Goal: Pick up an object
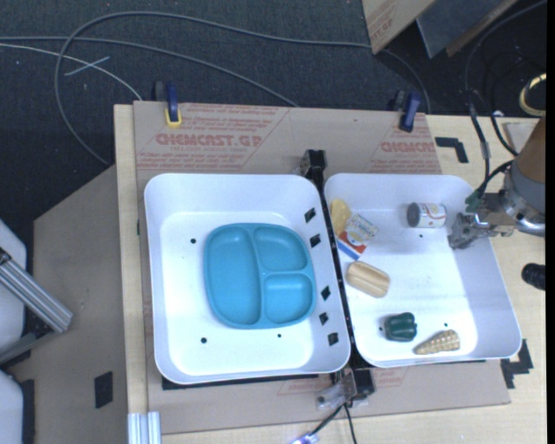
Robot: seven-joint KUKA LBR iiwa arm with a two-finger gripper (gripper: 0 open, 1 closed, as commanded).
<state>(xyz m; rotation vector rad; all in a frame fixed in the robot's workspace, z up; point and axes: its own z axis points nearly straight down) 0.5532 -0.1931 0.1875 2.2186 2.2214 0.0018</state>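
My gripper (462, 232) hangs over the right edge of the right bin (486, 286), a little right of a small grey can (425, 214) lying on its side. Nothing shows between its fingers. Further left in that bin lie a tan bread roll (368, 278), a yellow piece (339, 213) and a small packet (360, 229). Near the front sit a dark green pepper (400, 326) and a beige ridged cone (436, 343).
The left bin (169, 217) holds a blue divided plate (258, 275). A black divider with clips (327, 260) runs between the bins. Cables cross the bench at the back right, and a cardboard box (399, 17) sits beyond it.
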